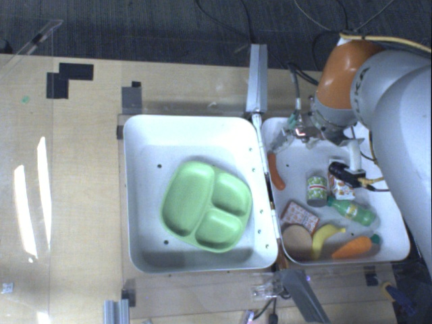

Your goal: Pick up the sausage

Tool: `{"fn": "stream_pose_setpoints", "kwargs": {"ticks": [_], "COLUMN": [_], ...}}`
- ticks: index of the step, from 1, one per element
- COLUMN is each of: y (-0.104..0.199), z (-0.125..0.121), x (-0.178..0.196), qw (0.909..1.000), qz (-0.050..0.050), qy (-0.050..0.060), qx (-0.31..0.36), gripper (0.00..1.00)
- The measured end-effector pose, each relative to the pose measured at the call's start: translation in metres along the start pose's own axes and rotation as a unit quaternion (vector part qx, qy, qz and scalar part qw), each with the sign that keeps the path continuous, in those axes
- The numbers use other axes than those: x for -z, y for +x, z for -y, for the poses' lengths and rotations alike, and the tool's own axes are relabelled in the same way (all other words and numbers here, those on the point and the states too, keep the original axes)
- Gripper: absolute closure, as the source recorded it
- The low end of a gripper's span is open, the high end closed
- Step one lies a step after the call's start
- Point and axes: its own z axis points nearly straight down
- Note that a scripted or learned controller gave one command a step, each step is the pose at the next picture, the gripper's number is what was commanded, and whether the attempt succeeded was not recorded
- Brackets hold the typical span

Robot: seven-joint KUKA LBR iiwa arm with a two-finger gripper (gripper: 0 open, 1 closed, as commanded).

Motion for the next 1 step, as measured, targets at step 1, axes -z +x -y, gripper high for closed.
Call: {"fn": "stream_pose_setpoints", "kwargs": {"ticks": [1], "y": [-0.0015], "z": [0.0319], "x": [0.0012], "qw": [1.0], "qz": [0.0], "qy": [-0.001], "qx": [0.001], "gripper": [0.0]}}
